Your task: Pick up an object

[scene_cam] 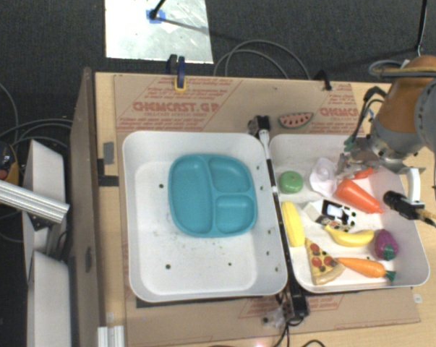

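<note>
In the right bin the orange carrot-like piece lies with its long axis slanting from upper left to lower right — the broad end toward the upper left, just beside a crumpled white object. The gripper hangs over the bin's upper part, just above that broad end; whether its fingers are apart or together cannot be told, and nothing is seen held. A second carrot lies near the bin's front edge, almost level, beside a banana and a pizza slice. The left bin holds a blue divided plate.
</note>
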Tool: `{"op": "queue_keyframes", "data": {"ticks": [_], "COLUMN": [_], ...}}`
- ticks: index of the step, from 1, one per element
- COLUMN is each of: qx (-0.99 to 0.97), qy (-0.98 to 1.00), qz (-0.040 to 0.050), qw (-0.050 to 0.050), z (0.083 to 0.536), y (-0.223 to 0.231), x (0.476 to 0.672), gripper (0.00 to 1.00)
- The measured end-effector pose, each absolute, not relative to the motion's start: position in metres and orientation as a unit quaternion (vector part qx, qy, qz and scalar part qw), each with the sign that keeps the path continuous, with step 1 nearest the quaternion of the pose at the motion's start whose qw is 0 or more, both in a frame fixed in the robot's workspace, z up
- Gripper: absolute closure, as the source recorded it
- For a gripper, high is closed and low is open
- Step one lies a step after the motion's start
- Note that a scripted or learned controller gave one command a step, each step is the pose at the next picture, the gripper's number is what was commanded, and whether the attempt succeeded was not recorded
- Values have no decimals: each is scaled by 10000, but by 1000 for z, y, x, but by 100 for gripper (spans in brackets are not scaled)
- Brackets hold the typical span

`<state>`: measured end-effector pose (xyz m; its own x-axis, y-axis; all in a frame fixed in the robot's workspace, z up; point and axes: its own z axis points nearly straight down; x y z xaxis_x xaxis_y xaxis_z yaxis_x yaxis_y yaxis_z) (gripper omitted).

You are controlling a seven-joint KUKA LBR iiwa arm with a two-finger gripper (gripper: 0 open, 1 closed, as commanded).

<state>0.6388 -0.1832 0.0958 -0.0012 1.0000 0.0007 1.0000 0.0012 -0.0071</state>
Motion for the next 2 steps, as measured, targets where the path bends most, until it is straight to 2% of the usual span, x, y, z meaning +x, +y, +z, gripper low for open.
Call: {"op": "queue_keyframes", "data": {"ticks": [1, 2], "qx": [-7053, -7079], "qy": [-7088, -7063], "qz": [19, 6], "qw": [133, -1], "z": [94, 105], "y": [-177, -209], "x": [638, 591], "gripper": [0, 0]}}
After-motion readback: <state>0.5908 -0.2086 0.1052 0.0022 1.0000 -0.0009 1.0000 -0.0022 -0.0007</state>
